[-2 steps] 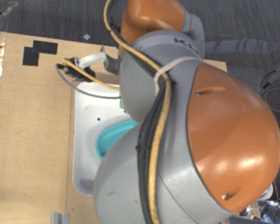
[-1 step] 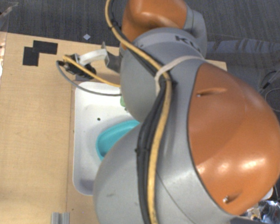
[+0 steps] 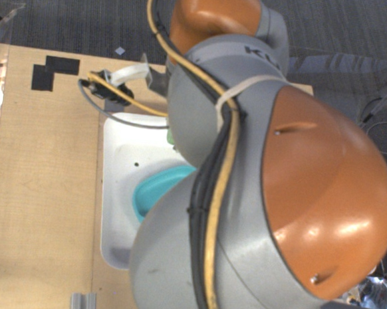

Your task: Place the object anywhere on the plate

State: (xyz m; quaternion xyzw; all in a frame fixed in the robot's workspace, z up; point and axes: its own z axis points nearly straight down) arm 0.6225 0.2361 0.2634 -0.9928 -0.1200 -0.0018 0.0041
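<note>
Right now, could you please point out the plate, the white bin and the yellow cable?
plate (image 3: pixel 152 192): camera view, visible teal edge.
white bin (image 3: pixel 117 178): camera view, bare floor left of the plate.
yellow cable (image 3: pixel 161 44): camera view, its curve beside the arm.

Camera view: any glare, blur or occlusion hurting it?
Camera view: the arm sits close to the lens, soft-edged, and blocks most of the white bin; bright highlights glare on its orange shell; the teal plate shows as a sliver, evenly lit; the wooden bench is sharp, with sun streaks at its left edge.

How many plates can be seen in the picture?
1. A turquoise plate lies in the white bin, partly covered by the arm. More may be hidden behind the arm.
</note>
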